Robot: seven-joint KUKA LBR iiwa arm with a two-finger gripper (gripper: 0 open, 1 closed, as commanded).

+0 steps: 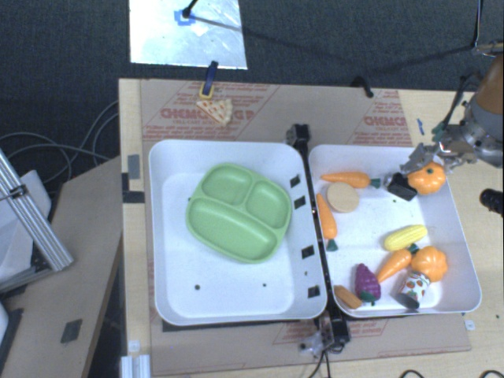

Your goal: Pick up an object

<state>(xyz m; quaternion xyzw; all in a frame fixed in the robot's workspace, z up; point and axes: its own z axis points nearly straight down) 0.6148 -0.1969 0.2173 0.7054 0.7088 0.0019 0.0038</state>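
My gripper (416, 183) reaches in from the right over the back right corner of the right bin (465, 246). A small orange pumpkin (429, 180) with a green stem sits between its fingers, and the black fingertip (400, 188) shows on the pumpkin's left side. Other toy foods lie in this bin: a carrot (346, 179), a tan disc (342, 199), an orange piece (326, 216) by the left wall, a corn cob (405, 236), a second carrot (393, 265), a second pumpkin (431, 262) and a purple eggplant (366, 282).
The left bin (169, 235) holds a green divided plate (239, 211). A black divider (313, 227) runs between the bins. A white and red toy (414, 288) and an orange slice (346, 297) lie at the right bin's front edge.
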